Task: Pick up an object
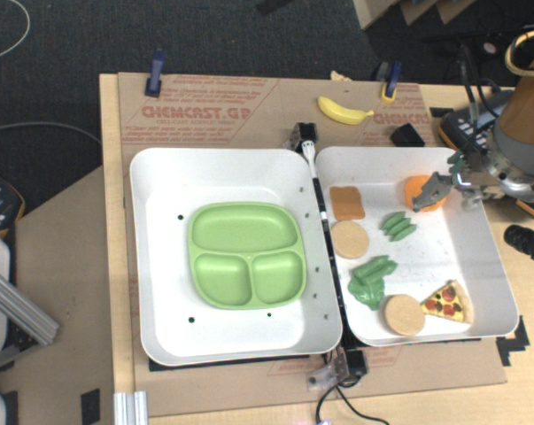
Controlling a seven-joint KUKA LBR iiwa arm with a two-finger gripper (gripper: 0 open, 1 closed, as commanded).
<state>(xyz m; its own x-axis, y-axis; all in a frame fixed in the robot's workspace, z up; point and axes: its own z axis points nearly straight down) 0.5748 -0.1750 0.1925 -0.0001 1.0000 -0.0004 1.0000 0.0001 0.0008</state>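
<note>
The right bin (479,237) holds several toy foods. An orange piece (416,187) lies near its far right corner. My gripper (442,187) hovers right at that orange piece, partly covering its right side. Also in this bin are a brown toast square (346,203), a round tan cracker (350,238), green pea pods (397,226), a green leafy piece (371,280), a round cookie (405,314) and a pizza slice (448,302).
The left bin (160,193) carries a green divided plate (247,254). A yellow banana (344,111) lies on the cardboard behind the bins, next to a blue clamp (390,81). The arm enters over the right bin's far right rim.
</note>
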